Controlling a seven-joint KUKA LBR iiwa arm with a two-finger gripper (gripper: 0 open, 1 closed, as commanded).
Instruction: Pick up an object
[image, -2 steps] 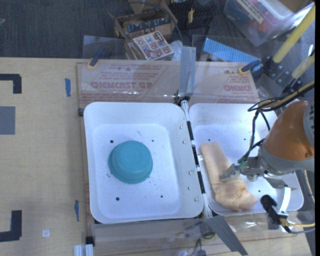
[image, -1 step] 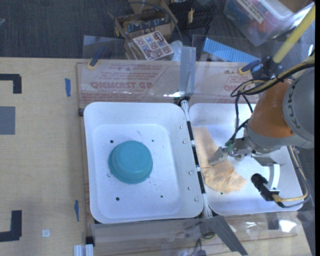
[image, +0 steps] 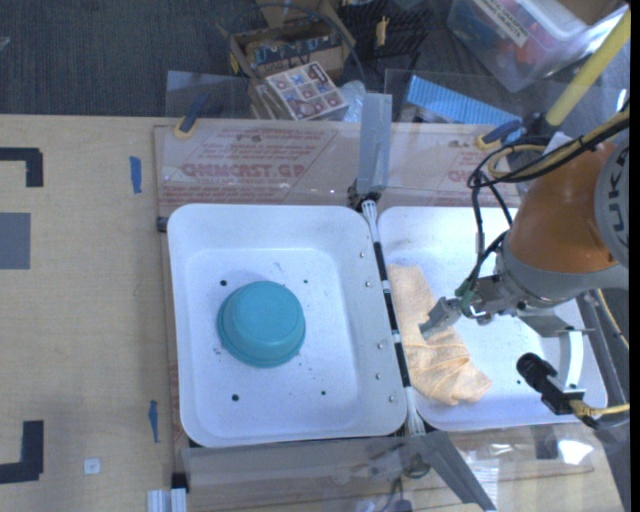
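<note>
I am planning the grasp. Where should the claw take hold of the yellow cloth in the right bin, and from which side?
Probably pinch a raised fold near the middle of the yellow cloth, coming straight down from above. The cloth lies crumpled and low on the floor of the right bin, beside the dividing wall, so a sideways approach looks blocked there. The claw is already over it.
</note>
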